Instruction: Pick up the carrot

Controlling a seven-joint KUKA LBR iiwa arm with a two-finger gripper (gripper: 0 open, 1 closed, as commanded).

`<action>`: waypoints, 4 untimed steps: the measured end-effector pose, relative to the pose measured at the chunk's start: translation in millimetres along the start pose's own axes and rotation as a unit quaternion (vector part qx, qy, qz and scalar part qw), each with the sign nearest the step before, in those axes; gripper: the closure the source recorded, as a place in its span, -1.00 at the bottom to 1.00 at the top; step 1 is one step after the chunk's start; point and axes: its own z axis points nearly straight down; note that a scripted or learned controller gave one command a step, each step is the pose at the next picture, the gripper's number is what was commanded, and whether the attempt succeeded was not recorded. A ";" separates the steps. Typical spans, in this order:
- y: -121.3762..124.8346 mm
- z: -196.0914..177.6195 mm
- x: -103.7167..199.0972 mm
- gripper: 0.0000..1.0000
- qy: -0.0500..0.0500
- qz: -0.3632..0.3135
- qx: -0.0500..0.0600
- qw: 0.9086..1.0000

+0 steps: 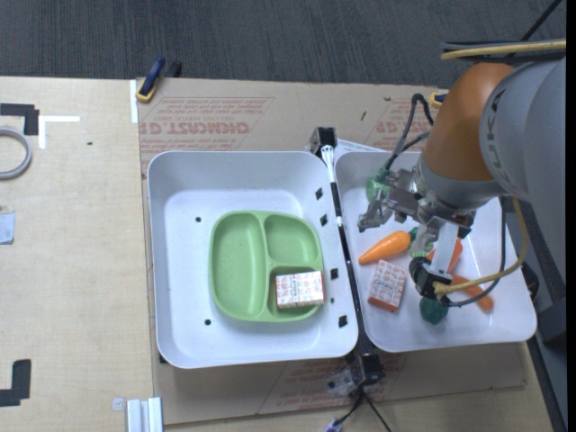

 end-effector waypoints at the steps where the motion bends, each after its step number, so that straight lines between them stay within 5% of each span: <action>1: 12.0 0.0 1.5 -1.00 0.000 -0.023 0.000 1.000; 3: 16.8 -0.3 -23.3 -1.00 0.000 -0.024 -0.001 1.000; 4: 47.3 96.1 -102.9 -1.00 0.000 -0.015 0.001 1.000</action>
